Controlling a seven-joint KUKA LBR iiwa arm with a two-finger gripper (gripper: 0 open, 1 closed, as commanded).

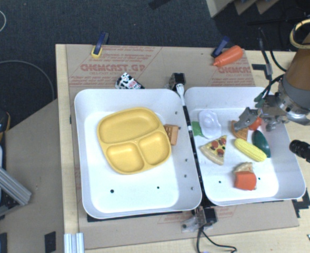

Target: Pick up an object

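The right bin (289, 186) holds several toy foods: a pizza slice (215, 149), a yellow corn cob (250, 149), a dark green vegetable (261, 143), a red block (245, 181) with a bread-like piece on top, a clear plastic cup (209, 122) and a small green piece (197, 128). My gripper (248, 121) hangs low over the upper middle of this bin, just above the corn. A small red and orange piece (256, 124) lies right beside it; whether it is touched cannot be made out.
The left bin (86, 141) carries a yellow divided plate (133, 139) with a brown cracker-like piece (171, 134) at its right side. Behind the bins on the bench lie an orange carrot (228, 56), a black-and-white toy (127, 81) and a clamp (98, 46).
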